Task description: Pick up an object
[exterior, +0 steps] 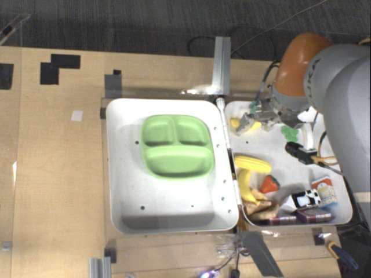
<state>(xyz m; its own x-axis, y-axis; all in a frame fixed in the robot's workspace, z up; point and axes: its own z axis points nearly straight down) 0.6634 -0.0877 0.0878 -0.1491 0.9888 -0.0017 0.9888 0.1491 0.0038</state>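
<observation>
Gripper (248,124) just beside small yellow piece (234,122) (right bin's far corner).

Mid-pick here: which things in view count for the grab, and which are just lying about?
For the job:
claw
small yellow piece beside it
banana
red toy
right bin

Lying about:
green divided plate
left bin

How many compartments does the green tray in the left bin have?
3. The green tray has two smaller compartments side by side along its far edge and one wide compartment across its near side. None look hidden.
</observation>
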